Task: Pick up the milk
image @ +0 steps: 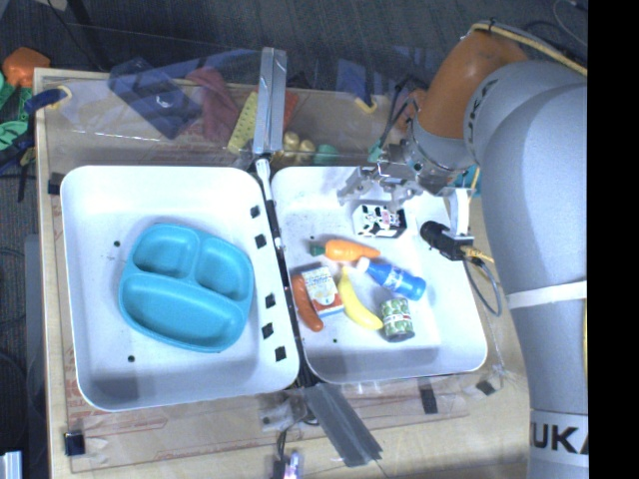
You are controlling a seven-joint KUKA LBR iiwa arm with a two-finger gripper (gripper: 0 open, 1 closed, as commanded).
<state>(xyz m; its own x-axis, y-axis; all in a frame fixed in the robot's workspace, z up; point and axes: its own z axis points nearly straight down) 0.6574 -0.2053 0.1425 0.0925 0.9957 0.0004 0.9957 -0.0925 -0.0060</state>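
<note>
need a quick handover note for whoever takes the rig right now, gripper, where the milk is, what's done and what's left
Gripper: over the far part of the right bin, right above the milk; whether it is open or shut cannot be told.
Milk: the black-and-white cow-patterned carton, lying on the bin floor just below the gripper, not visibly between its fingers.
Nearby in the same bin: carrot, blue bottle, banana, green can, small carton, sausage.
Left bin: holds a blue tray.
Done: arm positioned at the milk.
Left: grip it and lift it.

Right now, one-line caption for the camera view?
Claw poised over the cow-print milk carton in the right bin; blue tray in the left bin.
</note>
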